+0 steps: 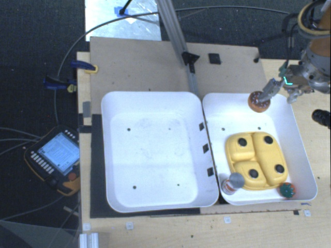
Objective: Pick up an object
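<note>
In the right bin lie a big yellow moulded piece with black dots, a small grey-capped thing at the near left corner, and a small green ball at the near right corner. A round brown-orange object sits at the bin's far rim. My gripper hangs over the far right corner of this bin and looks open. One finger slants down to the brown-orange object, whether touching it I cannot tell. The other finger stands apart to the right, with nothing between them.
The left bin stands beside the right one, with small black clips on the shared wall. A grey pole crosses the far side of the bench. A teach pendant and cables lie on the floor at left.
</note>
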`<state>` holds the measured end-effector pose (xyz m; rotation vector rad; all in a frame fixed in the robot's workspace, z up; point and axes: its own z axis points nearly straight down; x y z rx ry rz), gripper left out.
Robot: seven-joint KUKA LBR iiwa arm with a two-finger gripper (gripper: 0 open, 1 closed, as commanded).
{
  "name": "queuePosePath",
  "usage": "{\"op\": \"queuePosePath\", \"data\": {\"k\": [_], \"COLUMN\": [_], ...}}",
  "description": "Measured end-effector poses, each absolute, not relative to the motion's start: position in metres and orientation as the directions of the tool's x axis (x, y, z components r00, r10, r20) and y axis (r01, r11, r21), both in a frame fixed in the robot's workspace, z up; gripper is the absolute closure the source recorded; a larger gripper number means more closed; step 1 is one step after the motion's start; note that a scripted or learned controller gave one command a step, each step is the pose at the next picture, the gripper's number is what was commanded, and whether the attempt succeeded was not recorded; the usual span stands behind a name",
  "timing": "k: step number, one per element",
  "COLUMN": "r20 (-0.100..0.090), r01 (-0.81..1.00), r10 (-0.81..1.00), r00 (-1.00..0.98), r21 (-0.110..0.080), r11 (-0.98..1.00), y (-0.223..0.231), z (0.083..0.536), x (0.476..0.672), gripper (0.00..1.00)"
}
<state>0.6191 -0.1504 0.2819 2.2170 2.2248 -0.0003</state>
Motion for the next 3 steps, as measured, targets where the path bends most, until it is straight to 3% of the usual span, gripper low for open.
{"op": "queuePosePath", "data": {"k": [1,3], "r20": [-0.001,0.000], "r01": [1.000,1.000], "r10": [1.000,1.000], "r00": [-0.004,-0.002], "r21": [0.002,-0.003], "r11": [0.004,0.002], "y": [-0.150,-0.158], "z": [0.282,0.175], "x": [0.619,0.617], "gripper": [0.00,0.00]}}
